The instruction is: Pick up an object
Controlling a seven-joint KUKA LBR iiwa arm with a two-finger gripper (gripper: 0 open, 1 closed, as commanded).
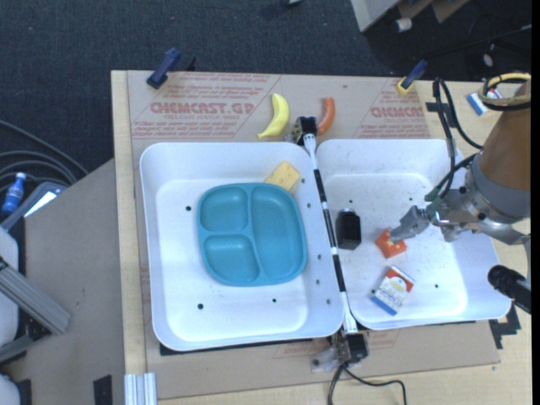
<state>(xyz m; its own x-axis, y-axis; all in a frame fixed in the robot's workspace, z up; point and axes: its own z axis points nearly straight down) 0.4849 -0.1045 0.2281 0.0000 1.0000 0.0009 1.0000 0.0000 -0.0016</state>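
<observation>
In the right bin (439, 163) lie a small orange block (389, 245), a black block (348, 228) to its left near the divider, and a little white, blue and yellow box (392, 290) toward the front. My gripper (403, 229) reaches in from the right, slanting down to the left, and its tip sits right at the orange block's upper right edge. Whether it touches the block I cannot make out. The arm's grey wrist and orange band (510, 154) cover the bin's right side.
The left bin (164, 251) holds a teal divided plate (251, 232) with a yellow block (283, 175) at its far corner. Behind the bins, on the brown board, lie a toy banana (274, 116) and an orange sausage-shaped toy (326, 115). Cables run along the right.
</observation>
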